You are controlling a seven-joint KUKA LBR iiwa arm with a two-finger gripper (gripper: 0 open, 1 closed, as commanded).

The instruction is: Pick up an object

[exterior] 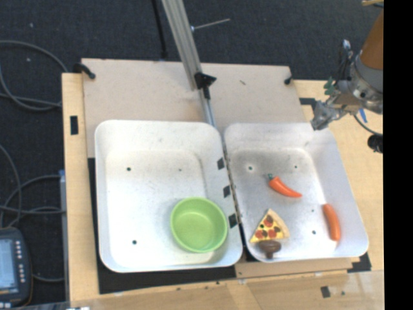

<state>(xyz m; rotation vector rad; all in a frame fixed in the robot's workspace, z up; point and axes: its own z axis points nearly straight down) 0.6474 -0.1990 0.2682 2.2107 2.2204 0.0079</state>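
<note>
Looking down on a desk [77, 192] bearing two white bins side by side. The left bin [129, 154] holds a green bowl [199, 224]. The right bin [322, 154] holds a pizza slice [269, 228], an orange chili pepper [284, 186] and a carrot [332, 221]. My gripper [322, 116] hovers over that bin's far right corner; whether it is released or clenched, I cannot tell. The pepper lies nearest, toward the camera and left, its long axis slanting.
</note>
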